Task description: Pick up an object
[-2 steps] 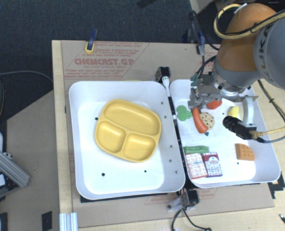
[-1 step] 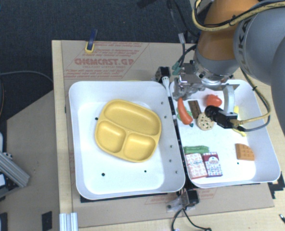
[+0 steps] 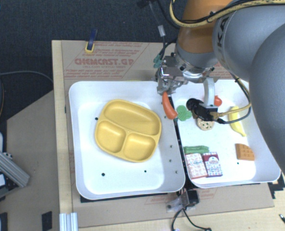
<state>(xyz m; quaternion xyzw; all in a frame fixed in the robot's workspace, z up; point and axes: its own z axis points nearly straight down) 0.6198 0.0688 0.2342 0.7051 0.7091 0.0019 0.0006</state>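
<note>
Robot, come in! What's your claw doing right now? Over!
Claw shut on orange carrot, above the seam between bins. Yellow tray sits left. Nothing blocking.

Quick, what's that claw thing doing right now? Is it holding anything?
Gripper: closed on the orange carrot, which hangs from its fingers above the wall between the two bins.

Orange carrot-like obj tilted over divider btwn bins, top end at the fingers.

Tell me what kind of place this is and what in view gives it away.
Most likely a robotics lab bench for pick-up trials. A grey arm's gripper works over two white bins, which hold toy food: a yellow divided plate, an orange carrot and a waffle. Loose cables lie around.
</note>
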